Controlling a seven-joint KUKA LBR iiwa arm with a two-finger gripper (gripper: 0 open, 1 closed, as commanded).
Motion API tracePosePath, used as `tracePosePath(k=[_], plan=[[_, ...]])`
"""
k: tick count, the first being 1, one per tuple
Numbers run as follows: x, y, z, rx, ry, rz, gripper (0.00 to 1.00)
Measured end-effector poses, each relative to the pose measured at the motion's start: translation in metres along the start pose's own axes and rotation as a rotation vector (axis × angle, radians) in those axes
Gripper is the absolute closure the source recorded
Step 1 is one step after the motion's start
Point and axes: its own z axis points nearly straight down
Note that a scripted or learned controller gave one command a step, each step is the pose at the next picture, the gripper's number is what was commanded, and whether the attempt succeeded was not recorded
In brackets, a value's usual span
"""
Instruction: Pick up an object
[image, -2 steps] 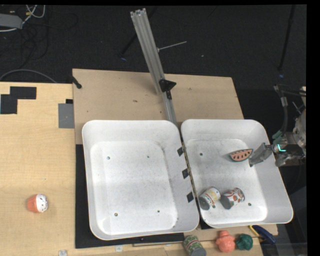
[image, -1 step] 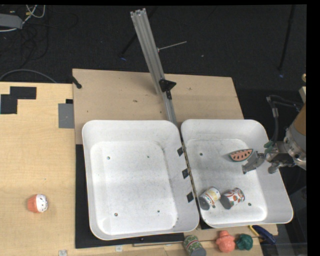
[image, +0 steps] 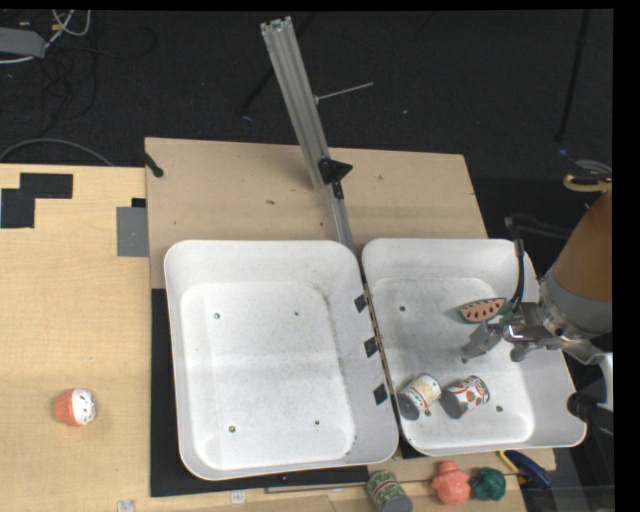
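Camera view looks down on the table (image: 80, 300) with two white bins: the left bin (image: 260, 360) and the right bin (image: 440, 270). From the right edge, the arm (image: 585, 270), partly cut off, reaches over the right bin. Its claw (image: 492, 338) hangs just below a watermelon-slice toy (image: 482, 309); whether the claw is spread or pressed together cannot be told. Two small cans (image: 445, 393) lie near the bin's front wall, apart from the claw.
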Motion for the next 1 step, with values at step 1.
tracePosePath(k=[1], plan=[[0.0071, 0.0021, 0.0623, 0.001, 0.0, 0.002, 0.0]])
